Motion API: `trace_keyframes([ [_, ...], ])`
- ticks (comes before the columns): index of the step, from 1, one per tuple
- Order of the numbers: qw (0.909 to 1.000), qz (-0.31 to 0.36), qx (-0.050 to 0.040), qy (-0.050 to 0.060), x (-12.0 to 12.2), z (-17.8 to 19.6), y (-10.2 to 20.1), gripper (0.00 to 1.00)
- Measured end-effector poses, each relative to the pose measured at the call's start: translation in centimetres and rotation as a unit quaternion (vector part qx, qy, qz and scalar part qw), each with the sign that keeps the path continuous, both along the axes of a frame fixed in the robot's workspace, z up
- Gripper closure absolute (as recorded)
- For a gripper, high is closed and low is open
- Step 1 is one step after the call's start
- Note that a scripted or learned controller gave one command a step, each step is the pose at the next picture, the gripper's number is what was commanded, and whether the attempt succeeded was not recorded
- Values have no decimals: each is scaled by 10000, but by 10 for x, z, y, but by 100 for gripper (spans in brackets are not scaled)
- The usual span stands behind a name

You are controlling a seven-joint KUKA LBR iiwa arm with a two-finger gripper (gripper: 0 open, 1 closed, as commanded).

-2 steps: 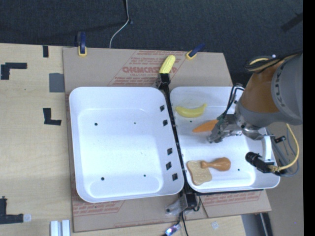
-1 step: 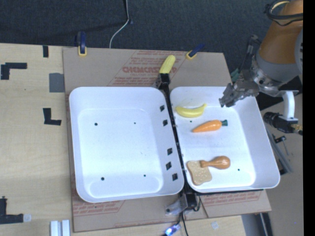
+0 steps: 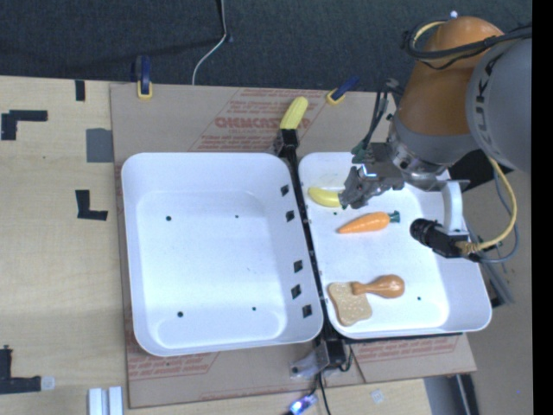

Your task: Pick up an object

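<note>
The left bin [image 3: 207,249] lies open throughout. In the right bin [image 3: 458,305], banana [image 3: 323,197], carrot [image 3: 365,224], bread [image 3: 349,303] and wooden pestle [image 3: 380,287] crowd its left half; its lower right stays free.

1. This is a robotics lab or test cell, not a home.
2. A grey industrial arm [image 3: 484,76] with an orange band reaches in over the bench's right edge.
3. Two shallow white bins [image 3: 138,232] sit side by side on a cardboard sheet [image 3: 242,119], clamped at its far edge.
4. Black tape marks [image 3: 86,204] dot the wooden bench [image 3: 52,275] near its left edge.
5. Loose cables [image 3: 216,33] cross the dark floor behind.
</note>
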State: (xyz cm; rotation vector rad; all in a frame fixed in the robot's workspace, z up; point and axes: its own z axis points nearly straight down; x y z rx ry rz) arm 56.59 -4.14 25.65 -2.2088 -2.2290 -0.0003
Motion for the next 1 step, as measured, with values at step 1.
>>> trace_keyframes([
  [1,10000,5,1,-51,-22,94,64,100],
])
